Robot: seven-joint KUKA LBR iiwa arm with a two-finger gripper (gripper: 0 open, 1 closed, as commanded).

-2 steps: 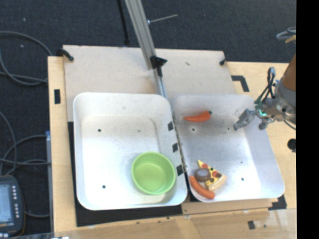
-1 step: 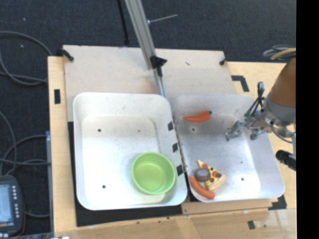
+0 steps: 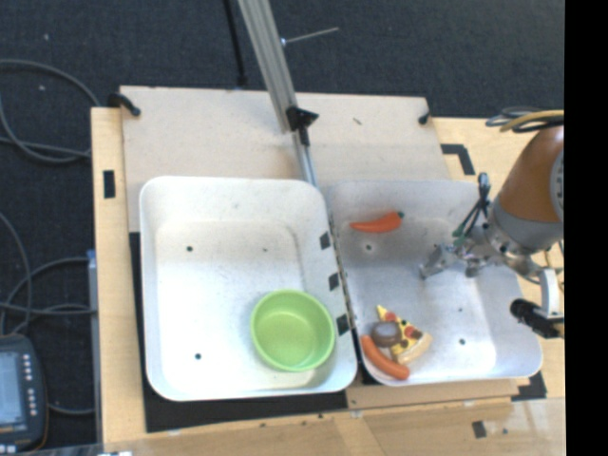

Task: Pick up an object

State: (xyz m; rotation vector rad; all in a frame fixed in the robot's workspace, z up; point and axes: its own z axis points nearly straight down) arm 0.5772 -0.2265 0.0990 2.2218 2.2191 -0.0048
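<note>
Now, target: the orange chili pepper [image 3: 376, 222] lies alone on the floor of my right bin [image 3: 475, 350], near its far wall.
Handling: it looks a light, stiff plastic toy, smooth and apt to roll; I would close across its thick middle, square to its length.
My gripper [image 3: 446, 261]: low over the same bin, near the pepper but apart from it; nothing is between my fingers, and I cannot tell whether they are spread or closed.
Other choices: a sausage [image 3: 384, 359], a pizza slice [image 3: 410, 342] and a small dark piece [image 3: 386, 332] are huddled touching in the near corner, awkward to separate.
Left bin [image 3: 171, 207]: holds a green bowl [image 3: 293, 330], whose rim suits a pinch.
</note>
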